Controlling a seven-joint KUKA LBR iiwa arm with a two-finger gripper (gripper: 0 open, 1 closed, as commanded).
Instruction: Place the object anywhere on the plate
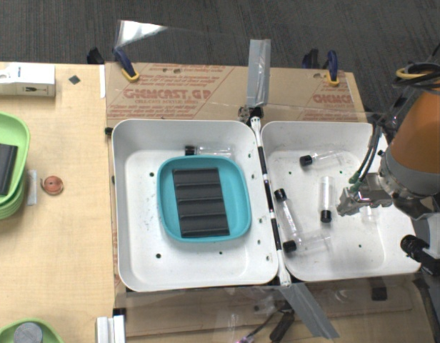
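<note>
A: Big stuff first?
B: Wooden bench [63,263], with a cardboard sheet [206,84] clamped along the far side. Two white bins side by side: left bin [134,263], right bin [363,259]

A: Arm?
B: Grey arm with orange band [420,141], reaching in from the right over the right bin

A: Plate?
B: Teal plate [238,199] in the middle of the left bin. A black ribbed block [200,200] lies flat on it and covers most of the centre

A: Task object?
B: Looks like the clear tubes with black caps. Upright-lying tube [325,199] is mid right bin, cap toward the near side. Long tube [286,220] runs along that bin's left wall. Far tube [316,159] is near the bin's back. One more tube [206,150] is in the left bin, just beyond the plate's far edge, not on it

A: Gripper?
B: Gripper [354,202] is low in the right bin, just right of the upright-lying tube. Jaw state, can't tell, too blurred. No tube seen in it

A: Small bits?
B: Green dish [13,127] at the bench's left edge, and a small reddish disc [53,185] beside it
</note>
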